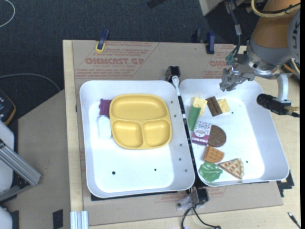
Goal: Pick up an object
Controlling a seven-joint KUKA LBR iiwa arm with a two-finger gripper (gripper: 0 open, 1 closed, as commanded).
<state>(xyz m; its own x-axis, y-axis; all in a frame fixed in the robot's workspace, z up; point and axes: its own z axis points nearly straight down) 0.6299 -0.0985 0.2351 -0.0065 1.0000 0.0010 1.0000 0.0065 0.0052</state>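
I see the gripper (pixel 230 81) over the far edge of the right bin (pixel 267 142); I can't tell how its fingers sit. The toy food lies nearer: chocolate bar (pixel 214 106), green stick (pixel 193 117), cookie (pixel 217 136).

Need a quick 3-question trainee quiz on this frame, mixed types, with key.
1. True or false: the yellow tray sits in the left bin.
2. Which lies nearest the right bin's front edge? A) pizza slice B) brown bar C) green stick
3. Fill in: the gripper hovers over the right bin's ____ edge.

Key: 1 true; 2 A; 3 far.
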